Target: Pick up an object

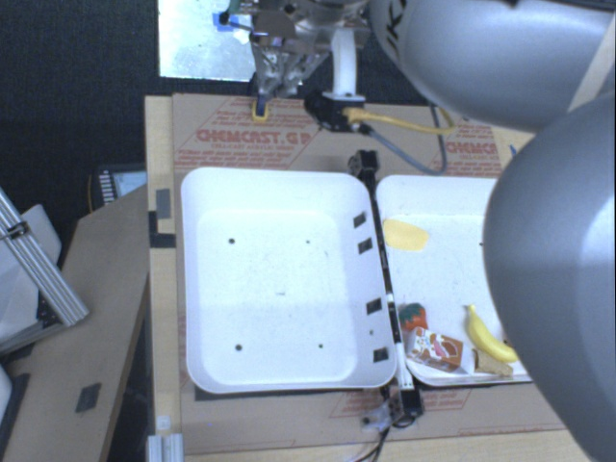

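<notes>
Grey arm [500, 56] hides right bin [438, 258] edge | banana [486, 335] partly cut off

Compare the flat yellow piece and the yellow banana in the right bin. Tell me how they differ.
The flat yellow oval piece lies low against the floor of the right white bin, while the curved yellow banana is long, narrow and rounded. The oval piece sits alone near the bin's upper left; the banana lies at the lower edge, close to a red-and-white packet. Both are yellow and share that bin.
</notes>
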Available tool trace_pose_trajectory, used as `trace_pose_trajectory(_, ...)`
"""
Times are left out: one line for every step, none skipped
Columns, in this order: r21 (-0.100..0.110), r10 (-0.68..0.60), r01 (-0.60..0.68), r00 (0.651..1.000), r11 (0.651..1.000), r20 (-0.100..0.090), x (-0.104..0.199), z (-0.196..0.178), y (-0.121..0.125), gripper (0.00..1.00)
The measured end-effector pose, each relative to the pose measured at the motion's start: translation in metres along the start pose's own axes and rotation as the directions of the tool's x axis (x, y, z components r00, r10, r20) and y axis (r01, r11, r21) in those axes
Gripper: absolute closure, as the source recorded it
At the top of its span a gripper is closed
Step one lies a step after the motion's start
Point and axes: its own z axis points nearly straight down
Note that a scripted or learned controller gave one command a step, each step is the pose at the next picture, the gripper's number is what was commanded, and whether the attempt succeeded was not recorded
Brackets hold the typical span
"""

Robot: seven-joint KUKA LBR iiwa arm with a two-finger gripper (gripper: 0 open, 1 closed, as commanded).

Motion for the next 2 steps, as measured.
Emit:
trace_pose_trajectory(0.029, 0.008, -0.008, 1.0, 1.0, 0.01, -0.012, 0.16, -0.006, 1.0)
trace_pose_trajectory(-0.004, 0.001, -0.001, 1.0, 1.0, -0.002, 0.001, -0.022, 0.0, 1.0)
